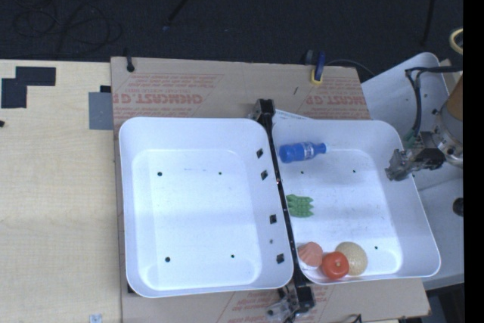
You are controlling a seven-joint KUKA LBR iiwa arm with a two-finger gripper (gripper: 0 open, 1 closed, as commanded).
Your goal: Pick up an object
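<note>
The gripper (399,165) hangs just above the right rim of the right-hand bin (412,208), at the end of the arm (446,134) that enters from the right edge of the view; its dark fingers are too small and blurred to tell whether they are spread or pressed together, and nothing can be seen between them. Well to the left of the fingers, near the bin's far wall, a blue bottle (302,152) with a white cap lies on its side. Lower and to the left of the fingers, beside the divider between the bins, lies a small green object (299,206). Nearer the camera, in the bin's front corner well below the fingers, three round pieces cluster together: a pink one (309,253), a red tomato-like one (335,265) touching it, and a beige one (352,256) just beside. The left-hand bin (136,163) sits further left, against the divider.
</note>
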